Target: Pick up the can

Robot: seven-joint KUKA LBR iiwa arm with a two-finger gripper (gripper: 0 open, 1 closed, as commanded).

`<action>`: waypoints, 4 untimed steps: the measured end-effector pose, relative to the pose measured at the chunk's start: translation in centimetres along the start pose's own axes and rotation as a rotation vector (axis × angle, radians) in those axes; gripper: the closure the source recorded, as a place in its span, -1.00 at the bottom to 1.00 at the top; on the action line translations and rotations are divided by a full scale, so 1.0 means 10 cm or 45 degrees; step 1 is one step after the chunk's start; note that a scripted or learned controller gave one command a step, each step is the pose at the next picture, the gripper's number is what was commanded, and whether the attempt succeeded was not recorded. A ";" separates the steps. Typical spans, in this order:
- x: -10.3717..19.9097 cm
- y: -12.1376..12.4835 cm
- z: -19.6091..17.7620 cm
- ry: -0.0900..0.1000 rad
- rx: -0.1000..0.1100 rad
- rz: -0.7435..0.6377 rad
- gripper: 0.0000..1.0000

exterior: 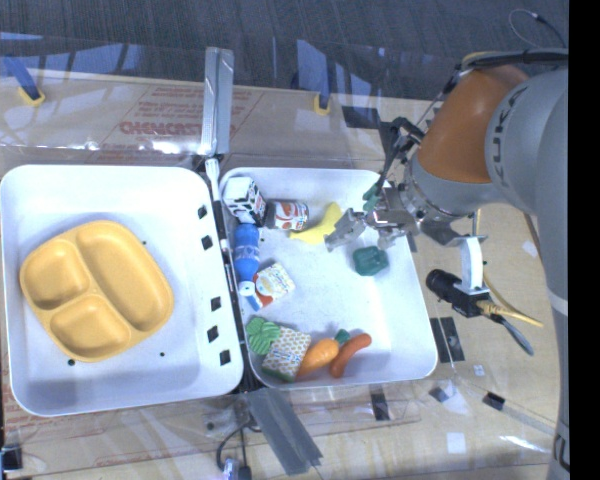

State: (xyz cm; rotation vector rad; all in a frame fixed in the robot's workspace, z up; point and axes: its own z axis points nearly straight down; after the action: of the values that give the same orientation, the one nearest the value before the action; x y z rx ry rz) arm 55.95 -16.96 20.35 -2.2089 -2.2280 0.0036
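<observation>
The left bin (20,368) sat on the left half of the bench (110,118), and pretty much all it carried was a yellow divided tray (95,286), lying at a bit of an angle toward that bin's left side.

Moving over to the right bin (405,353), things got crowded. Along its left wall there was a black-and-white carton (243,197) up in the far left corner, a blue bottle (245,251) just below it, then a small white packet (274,284) with red and blue print. The can (288,213), the one with the red label, lay on its side near the far edge, just beside the carton and touching or nearly touching a yellow banana (318,225) on its right. Down in the near left corner was a green leafy toy (262,335) on a patterned pouch (287,349), with an orange carrot (318,354) and a red sausage-looking thing (350,349) next to it along the near edge.

Further right, the gripper (348,230) hung over the right part of that bin, right of the banana and well apart from the can. Its fingers looked spread a little with nothing between them. A dark green lump (371,260) sat just below and right of it. The grey arm (500,138) with its orange band came in over the bench's right edge.
</observation>
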 end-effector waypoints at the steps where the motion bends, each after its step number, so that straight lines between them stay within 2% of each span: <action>1: 0.24 1.00 0.77 -0.005 -0.015 -0.038 -1.00; 2: 0.57 1.05 0.90 -0.011 -0.036 0.001 -1.00; 3: 0.60 1.08 0.77 -0.008 -0.044 -0.008 1.00; 4: 1.16 0.50 0.11 -0.002 -0.001 0.080 1.00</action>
State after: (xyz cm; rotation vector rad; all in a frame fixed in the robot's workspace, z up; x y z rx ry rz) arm 60.84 -5.30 19.21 -2.2795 -2.1584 0.0046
